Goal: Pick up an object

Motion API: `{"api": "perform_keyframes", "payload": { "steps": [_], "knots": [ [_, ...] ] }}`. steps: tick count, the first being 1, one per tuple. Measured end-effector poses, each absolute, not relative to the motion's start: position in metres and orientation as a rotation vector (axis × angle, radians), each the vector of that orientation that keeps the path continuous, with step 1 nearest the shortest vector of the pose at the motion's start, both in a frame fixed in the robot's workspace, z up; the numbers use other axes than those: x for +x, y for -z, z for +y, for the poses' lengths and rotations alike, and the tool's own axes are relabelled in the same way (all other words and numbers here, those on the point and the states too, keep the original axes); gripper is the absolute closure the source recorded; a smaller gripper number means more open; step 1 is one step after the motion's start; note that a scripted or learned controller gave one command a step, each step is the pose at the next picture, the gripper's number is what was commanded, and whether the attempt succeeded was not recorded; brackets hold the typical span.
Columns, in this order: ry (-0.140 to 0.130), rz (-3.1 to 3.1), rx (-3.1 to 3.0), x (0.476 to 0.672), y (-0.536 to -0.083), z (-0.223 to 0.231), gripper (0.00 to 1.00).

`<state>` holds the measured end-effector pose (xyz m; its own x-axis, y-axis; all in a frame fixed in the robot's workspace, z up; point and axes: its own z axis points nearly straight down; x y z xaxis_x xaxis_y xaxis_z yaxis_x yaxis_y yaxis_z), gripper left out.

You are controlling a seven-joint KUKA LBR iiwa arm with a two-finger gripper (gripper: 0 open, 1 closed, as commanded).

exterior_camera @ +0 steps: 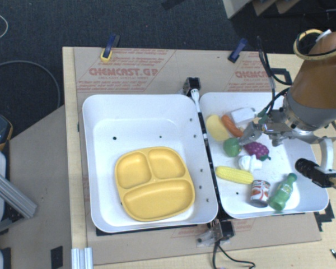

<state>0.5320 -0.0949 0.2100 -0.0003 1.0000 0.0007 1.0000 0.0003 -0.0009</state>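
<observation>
Near edge of the counter: right bin holds one green bottle and one small red-and-white can side by side near its front edge, one corn cob lying flat just behind them. Left bin holds one yellow divided plate toward its front, nothing else on it that I can see. Mid right bin: one white lump, one purple grape bunch, one green round piece, all crowded together; gripper sits right over this cluster, arm coming from the right edge. Fingers: cannot tell if open or closed, no object visibly between them. Farther back: one yellow lemon-like piece, one orange carrot touching it, one white block toward the bin's back edge. Likely target is the grapes or green piece under the gripper. Judgement: these look like hollow plastic toy food, light, stiff, smooth, apt to slip or roll; the grapes' bumpy sides should give better purchase, take across the narrow middle. Neighbours touching, so nudging is likely.
</observation>
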Motion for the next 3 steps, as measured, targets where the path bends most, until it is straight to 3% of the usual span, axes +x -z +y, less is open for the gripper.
{"api": "perform_keyframes", "payload": {
  "steps": [1, 2, 3],
  "knots": [
    [-0.008, -2.213, -2.217, 0.515, -0.116, -0.098, 0.0],
    [-0.001, -2.222, -2.224, 0.553, -0.083, -0.124, 0.0],
    [-0.037, -2.2, -2.179, 0.592, -0.079, -0.137, 0.0]
  ]
}}
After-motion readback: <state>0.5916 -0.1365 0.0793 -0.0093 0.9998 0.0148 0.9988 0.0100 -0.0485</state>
